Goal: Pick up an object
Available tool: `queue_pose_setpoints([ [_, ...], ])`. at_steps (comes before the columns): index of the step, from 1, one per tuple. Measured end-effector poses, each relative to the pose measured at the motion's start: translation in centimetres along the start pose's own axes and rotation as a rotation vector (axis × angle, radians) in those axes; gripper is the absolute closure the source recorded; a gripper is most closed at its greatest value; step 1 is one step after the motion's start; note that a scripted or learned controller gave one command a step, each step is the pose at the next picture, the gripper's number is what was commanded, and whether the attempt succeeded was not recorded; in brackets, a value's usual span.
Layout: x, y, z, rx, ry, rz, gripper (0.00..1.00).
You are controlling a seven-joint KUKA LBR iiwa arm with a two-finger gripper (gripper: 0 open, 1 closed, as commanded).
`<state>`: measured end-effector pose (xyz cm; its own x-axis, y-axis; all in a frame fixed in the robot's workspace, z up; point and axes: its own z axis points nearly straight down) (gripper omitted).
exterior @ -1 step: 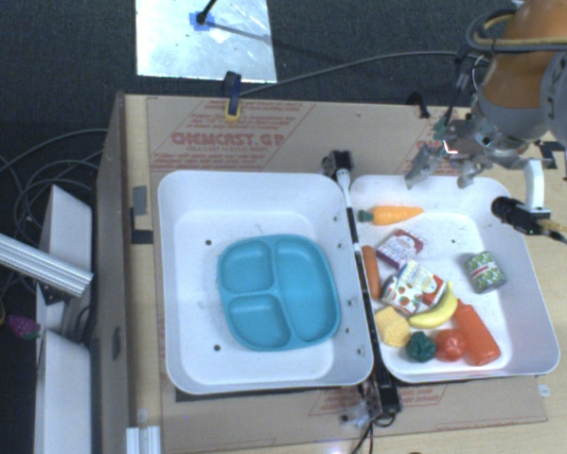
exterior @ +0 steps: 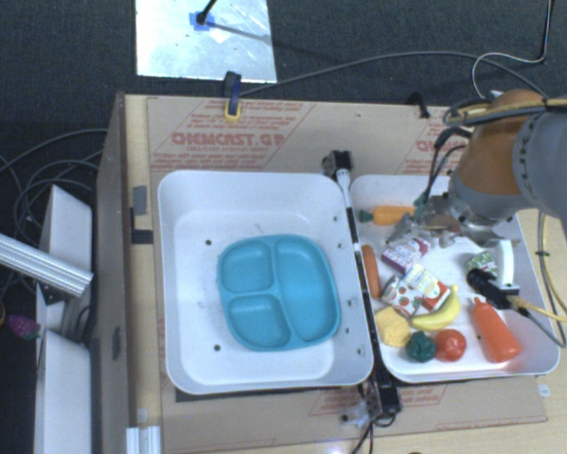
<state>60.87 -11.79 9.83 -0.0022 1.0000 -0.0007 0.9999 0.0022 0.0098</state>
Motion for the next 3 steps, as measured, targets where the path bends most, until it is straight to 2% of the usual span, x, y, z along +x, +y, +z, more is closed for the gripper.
queue_pose_setpoints([
  [1, 1.2, 4.0, 0.5, 0.009, 0.0, -0.002, 0.0],
  [2, 3.1, -1.8, 1.2, 0.005, -0.004, 0.002, 0.0],
  [3, 2.5, 3.2, 1.4, 0.007, 0.0, -0.002, 0.0],
])
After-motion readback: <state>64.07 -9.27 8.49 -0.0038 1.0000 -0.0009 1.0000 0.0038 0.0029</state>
